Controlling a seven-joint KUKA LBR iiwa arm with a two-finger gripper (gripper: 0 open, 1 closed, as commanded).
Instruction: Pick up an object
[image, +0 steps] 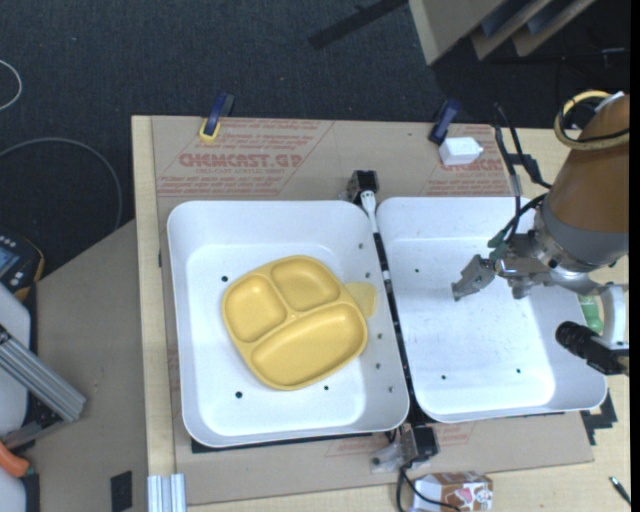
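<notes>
Yellow plate (294, 322) well apart from end effector (478, 280)

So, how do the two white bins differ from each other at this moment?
The left bin holds a yellow divided plate, while the right bin shows only bare white floor. The arm's tool hangs above the right bin, not the left bin. The left bin looks slightly wider than the right bin from this slanted view. Both are shallow, white, with rounded corners.

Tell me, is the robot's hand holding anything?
No, nothing is held. The hand hangs over the right bin, and the yellow plate lies by itself in the left bin.
</notes>
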